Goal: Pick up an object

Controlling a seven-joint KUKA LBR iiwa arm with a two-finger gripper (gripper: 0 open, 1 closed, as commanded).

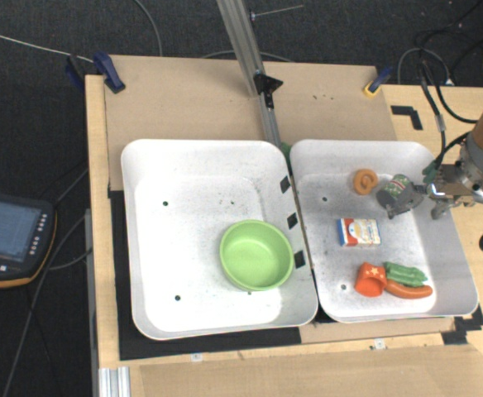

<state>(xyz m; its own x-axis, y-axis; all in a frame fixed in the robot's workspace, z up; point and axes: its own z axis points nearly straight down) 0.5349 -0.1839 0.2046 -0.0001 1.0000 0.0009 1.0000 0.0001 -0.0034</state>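
Gripper over right bin (beside orange round piece).

Orange round object, right bin

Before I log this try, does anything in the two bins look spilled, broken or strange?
Nothing stands out. The green bowl sits upright in the left bin; the small box, the orange toy and the round piece lie apart in the right bin.

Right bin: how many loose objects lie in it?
3. An orange round piece near the far wall, a small box in the middle, and an orange-and-green toy near the front. The gripper may hide another.
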